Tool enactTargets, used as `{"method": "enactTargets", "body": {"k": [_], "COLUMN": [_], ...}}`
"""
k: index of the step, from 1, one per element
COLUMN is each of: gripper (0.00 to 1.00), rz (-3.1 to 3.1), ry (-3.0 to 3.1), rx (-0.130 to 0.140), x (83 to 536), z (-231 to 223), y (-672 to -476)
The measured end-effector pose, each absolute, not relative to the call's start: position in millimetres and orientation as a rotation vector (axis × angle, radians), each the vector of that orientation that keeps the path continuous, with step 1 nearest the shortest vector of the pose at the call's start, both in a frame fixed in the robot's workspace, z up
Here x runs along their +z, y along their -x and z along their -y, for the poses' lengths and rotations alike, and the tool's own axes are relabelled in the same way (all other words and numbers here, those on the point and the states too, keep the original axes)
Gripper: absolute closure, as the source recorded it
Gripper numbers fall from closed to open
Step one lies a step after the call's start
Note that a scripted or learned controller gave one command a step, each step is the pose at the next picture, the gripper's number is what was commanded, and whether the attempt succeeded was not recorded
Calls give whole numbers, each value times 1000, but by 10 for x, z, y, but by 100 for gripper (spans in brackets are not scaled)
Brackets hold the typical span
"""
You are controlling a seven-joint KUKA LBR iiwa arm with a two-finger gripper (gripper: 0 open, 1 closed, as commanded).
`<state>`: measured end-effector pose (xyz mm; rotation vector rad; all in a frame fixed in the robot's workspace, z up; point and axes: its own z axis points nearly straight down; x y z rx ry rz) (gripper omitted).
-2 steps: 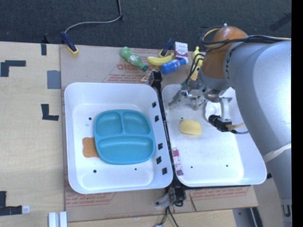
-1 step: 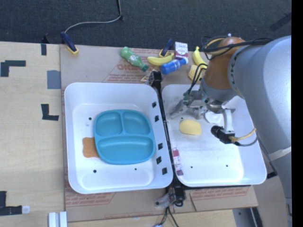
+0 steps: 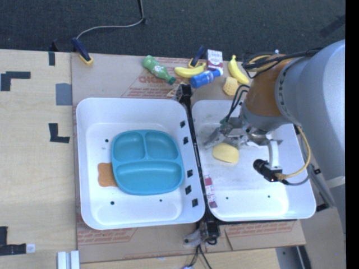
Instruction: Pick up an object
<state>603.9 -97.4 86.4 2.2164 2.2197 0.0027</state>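
The gripper [image 3: 227, 136] is seen low in the right bin [image 3: 291, 206], just above a pale yellow object [image 3: 226, 153]; whether its jaws are open or closed cannot be told. A blue divided plate [image 3: 147, 161] is laid in the left bin [image 3: 92, 116], partly over an orange piece [image 3: 104, 174]

A turquoise divided plate [image 3: 148, 162] over an orange-brown piece [image 3: 105, 174] in the white left bin [image 3: 90, 150]; a pale yellow object [image 3: 226, 153] in the white right bin [image 3: 291, 198].
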Motion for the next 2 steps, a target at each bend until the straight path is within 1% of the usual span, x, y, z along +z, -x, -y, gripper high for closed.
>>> {"method": "enactTargets", "body": {"k": [1, 2], "gripper": [100, 0], "rz": [-2219, -2219], "ry": [-2217, -2217], "rx": [3, 2], "x": [960, 959], "z": [977, 977], "y": [-6041, -6040]}}
